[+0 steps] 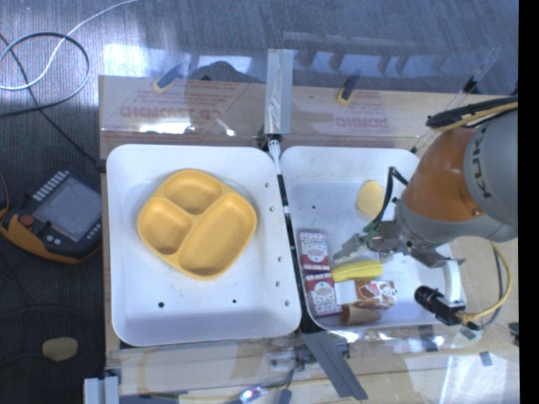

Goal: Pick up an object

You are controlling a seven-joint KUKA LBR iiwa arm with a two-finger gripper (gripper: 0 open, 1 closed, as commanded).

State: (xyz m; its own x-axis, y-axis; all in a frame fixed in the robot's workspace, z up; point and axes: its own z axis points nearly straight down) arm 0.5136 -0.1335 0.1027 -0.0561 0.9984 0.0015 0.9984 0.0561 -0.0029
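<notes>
Your tool (360, 247) is low in the right bin (337, 171), just above the yellow banana-like item (357, 270). Can't tell if released or clenched; contact w/ it unclear.

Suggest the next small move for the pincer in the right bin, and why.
Probably lower straight down onto the yellow banana-like piece. The pincer hovers just above it in the right bin, and nothing shows between its fingers. The red packets lie close by on the left, so keep clear of them.
</notes>
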